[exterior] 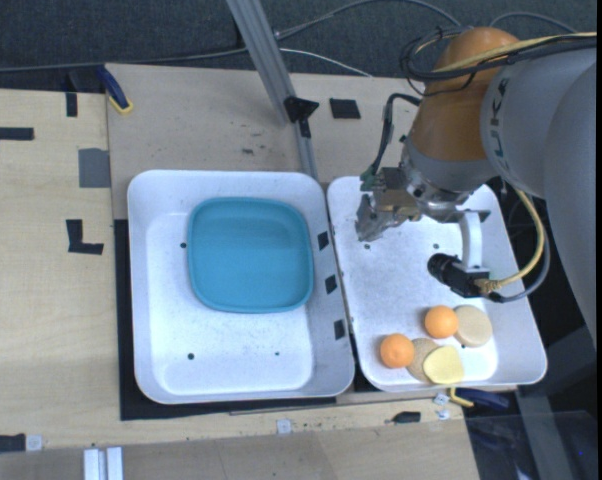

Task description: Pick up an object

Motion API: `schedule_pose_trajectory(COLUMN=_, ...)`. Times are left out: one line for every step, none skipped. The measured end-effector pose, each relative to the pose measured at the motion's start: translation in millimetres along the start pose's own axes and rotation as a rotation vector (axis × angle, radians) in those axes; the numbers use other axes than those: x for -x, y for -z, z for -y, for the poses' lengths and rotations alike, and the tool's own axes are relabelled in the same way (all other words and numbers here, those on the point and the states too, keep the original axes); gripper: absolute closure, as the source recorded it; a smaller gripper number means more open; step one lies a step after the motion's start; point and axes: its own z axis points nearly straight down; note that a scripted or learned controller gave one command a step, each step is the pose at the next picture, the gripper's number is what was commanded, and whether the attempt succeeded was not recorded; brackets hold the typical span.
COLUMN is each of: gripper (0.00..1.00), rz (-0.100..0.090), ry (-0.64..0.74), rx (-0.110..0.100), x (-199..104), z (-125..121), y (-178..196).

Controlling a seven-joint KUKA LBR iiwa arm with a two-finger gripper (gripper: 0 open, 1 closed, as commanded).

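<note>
Pincer [373,223] hovers over right bin's [381,278] far-left part, can't tell its grip state. Orange balls [441,322] and pale pieces [444,365] clustered in near corner. Blue plate [249,254] in left bin [161,298].

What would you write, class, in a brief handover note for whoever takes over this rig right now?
Gripper: over the upper left of the right bin, nothing seen between its fingers; open or shut unclear.
Things: two oranges, a yellow piece and a pale round piece clustered at the right bin's lower end. Blue plate in the left bin.
Done: nothing picked.
Left: reach the cluster, grasp one, lift.
</note>
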Motion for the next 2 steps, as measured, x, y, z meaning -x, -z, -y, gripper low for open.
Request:
schedule_pose_trajectory(gripper=1.00, rz=0.000, ry=0.001, rx=0.002, x=-51.1, z=-17.5, y=9.3)
schedule_pose_trajectory(gripper=1.00, rz=0.000, ry=0.001, rx=0.001, x=-109.0, z=-25.4, y=13.0)
